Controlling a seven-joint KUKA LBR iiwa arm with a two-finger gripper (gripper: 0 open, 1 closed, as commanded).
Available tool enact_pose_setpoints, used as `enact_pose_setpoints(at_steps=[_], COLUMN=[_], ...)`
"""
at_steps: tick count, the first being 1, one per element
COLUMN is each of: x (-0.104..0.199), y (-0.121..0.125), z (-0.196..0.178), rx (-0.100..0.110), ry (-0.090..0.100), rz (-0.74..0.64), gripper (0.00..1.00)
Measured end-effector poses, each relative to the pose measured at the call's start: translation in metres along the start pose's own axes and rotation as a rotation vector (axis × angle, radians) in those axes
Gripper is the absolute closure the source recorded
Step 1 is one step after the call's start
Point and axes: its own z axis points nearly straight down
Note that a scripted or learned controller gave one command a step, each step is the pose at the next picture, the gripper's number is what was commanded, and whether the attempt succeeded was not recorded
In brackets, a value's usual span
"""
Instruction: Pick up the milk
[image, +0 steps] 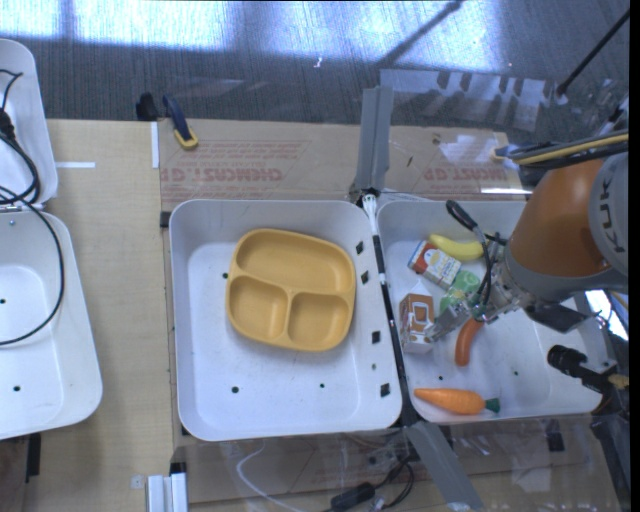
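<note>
The small brown-and-white milk carton (417, 318) lies in the right white bin (520, 385), beside a red sausage (466, 342). The gripper (478, 312) hangs just beside it; I cannot tell how its fingers stand.

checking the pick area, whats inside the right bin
In the right bin: a banana, two small cartons, a green item, a sausage and a carrot. The arm covers the bin's far right.

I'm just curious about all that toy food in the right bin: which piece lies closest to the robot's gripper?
The red sausage, tilted, right below the gripper. The orange carrot lies further down by the bin's front wall, and the yellow banana sits near the back.
</note>
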Motion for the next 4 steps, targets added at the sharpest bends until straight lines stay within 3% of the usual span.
enact_pose_setpoints(at_steps=[1, 2, 3, 4], x=[0.0, -0.033, 0.002, -0.022], y=[-0.048, 0.015, -0.025, 0.038], z=[-0.07, -0.077, 0.0, 0.026], rx=[0.003, 0.003, 0.004, 0.004], ry=[0.0, 0.0, 0.002, 0.001], rz=[-0.157, -0.126, -0.409, -0.371], gripper=[0.0, 0.0, 0.0, 0.0])
